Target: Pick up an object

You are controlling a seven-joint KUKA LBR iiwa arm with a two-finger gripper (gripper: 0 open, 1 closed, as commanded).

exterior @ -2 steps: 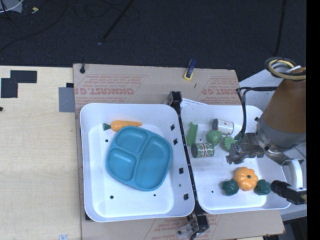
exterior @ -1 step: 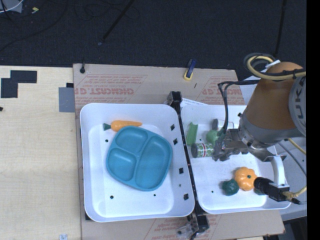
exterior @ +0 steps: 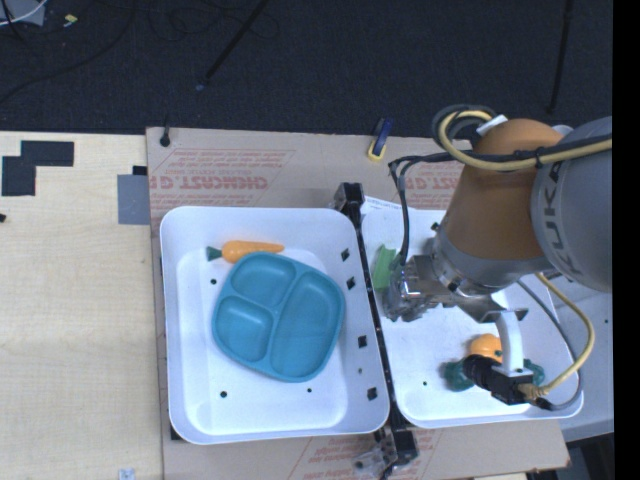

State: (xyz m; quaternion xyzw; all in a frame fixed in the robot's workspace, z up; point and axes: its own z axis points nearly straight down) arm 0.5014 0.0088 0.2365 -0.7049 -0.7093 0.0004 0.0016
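Two shallow white bins were seen side by side on a cardboard-covered bench (exterior: 250,173). In the left bin (exterior: 190,388), at the centre of the frame, a blue divided plate (exterior: 278,315) lay flat, tilted slightly toward the lower right. Just above its upper-left edge, an orange toy carrot (exterior: 251,250) with a dark green top was laid along the bin floor, close to the plate's rim.

The right bin (exterior: 430,393) was largely covered by the arm (exterior: 505,208), which entered from the right of the frame. The gripper (exterior: 408,293) was positioned low over the bin's left part, near the divider between the bins. Whether its grasp was closed or released could not be told, as the metal end was blurred and seen from above. A green object (exterior: 384,265) was seen just left of the gripper, against the bin's left wall; contact between them could not be made out.

At the lower right of the right bin, a small orange object (exterior: 484,346) and a teal object (exterior: 460,375) were seen lying together, partly hidden by a black fitting and cable.
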